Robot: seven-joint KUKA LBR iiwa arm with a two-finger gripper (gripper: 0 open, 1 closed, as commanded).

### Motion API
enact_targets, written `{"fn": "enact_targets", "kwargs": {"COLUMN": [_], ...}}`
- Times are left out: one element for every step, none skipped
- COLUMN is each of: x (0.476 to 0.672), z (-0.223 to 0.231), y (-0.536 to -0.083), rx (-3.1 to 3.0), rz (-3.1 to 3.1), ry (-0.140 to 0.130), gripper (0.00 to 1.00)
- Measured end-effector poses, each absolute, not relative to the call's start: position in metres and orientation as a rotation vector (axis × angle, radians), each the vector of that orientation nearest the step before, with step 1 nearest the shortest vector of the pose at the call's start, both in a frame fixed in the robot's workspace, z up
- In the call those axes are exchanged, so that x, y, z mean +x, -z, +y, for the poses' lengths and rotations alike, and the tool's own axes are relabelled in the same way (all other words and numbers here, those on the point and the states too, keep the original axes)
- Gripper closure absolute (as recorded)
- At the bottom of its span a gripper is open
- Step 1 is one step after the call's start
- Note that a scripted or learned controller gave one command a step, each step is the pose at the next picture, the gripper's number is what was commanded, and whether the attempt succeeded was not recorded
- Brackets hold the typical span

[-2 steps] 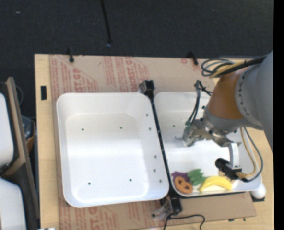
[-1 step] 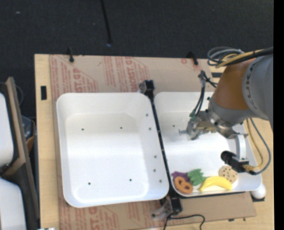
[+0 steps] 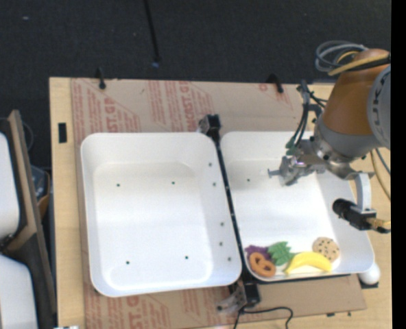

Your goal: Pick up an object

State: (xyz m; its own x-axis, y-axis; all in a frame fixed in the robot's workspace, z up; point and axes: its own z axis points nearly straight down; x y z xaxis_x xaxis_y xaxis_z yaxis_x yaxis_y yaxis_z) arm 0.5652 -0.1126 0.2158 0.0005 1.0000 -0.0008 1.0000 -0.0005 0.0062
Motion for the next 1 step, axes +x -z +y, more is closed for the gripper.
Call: {"fn": "enact_targets", "kwargs": {"x": [0.5671], "z": [-0.1133], "y": [-0.279], "rx": [2.218], "rz": [2.218], "ry": [-0.006], "gripper": [1.0]}}
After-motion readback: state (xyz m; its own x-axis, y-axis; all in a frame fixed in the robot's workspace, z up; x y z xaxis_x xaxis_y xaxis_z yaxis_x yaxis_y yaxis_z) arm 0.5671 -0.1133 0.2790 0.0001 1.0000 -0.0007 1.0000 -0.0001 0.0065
